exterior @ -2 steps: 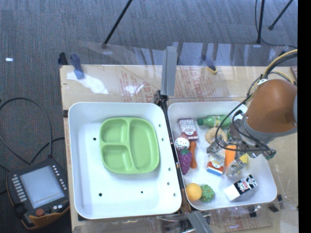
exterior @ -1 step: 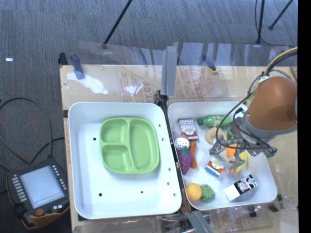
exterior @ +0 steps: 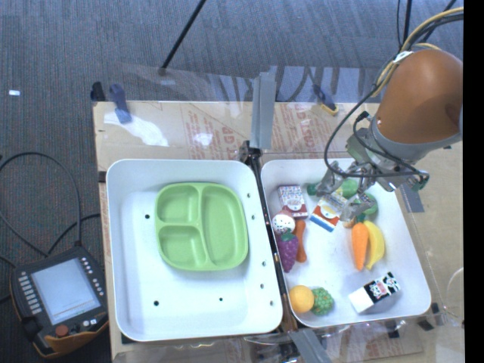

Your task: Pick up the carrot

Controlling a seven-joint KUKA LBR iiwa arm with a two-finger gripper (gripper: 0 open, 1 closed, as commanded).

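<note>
Bench, right bin point(exterior: 412, 267): claw point(exterior: 346, 197) state unclear, above carrot point(exterior: 359, 246) touching banana point(exterior: 374, 244); could snag banana instead.

Bright overhead light, soft shadows, slight blur

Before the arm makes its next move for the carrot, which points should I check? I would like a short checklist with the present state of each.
1. Carrot in plain view in the right bin: ok.
2. Carrot free to lift: not ok, the banana lies right against it.
3. Gripper above the carrot: not ok, it sits nearer the bin's back, over the small carton.
4. Carrot between the fingers: not ok, it lies apart from the gripper.
5. Fingers open: cannot tell.
</note>
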